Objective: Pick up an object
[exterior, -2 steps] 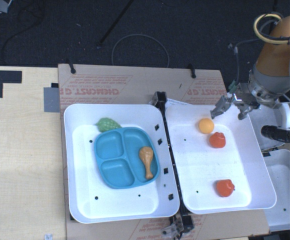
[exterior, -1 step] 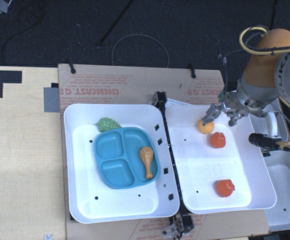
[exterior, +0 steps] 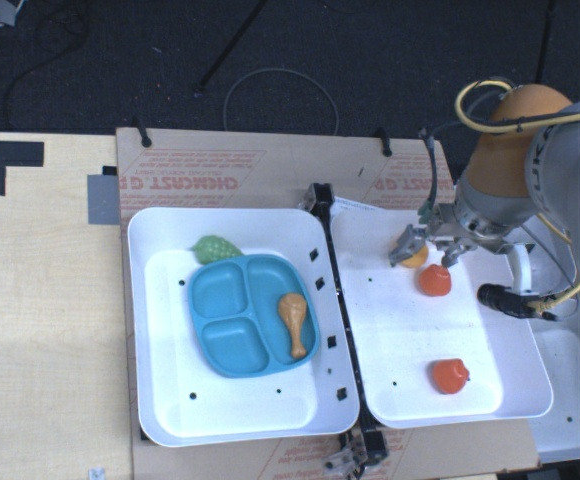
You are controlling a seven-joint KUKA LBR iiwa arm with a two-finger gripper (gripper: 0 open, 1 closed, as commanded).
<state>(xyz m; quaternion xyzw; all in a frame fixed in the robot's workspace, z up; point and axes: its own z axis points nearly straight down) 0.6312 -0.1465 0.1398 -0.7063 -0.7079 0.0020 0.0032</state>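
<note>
In the right bin, a small round orange-red fruit lies.

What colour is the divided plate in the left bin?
Blue; the divided plate shows clearly in the camera view.

the pale wooden worktop carries a brown cardboard sheet with reversed red print, and two shallow white bins lie side by side on it. the left bin and the right bin touch along a black clamp strip down the middle. black patches and a grey square mark the worktop at the far left. beyond the worktop's far edge lies dark carpet, crossed by thin black cables, one curled in a loop.
</note>
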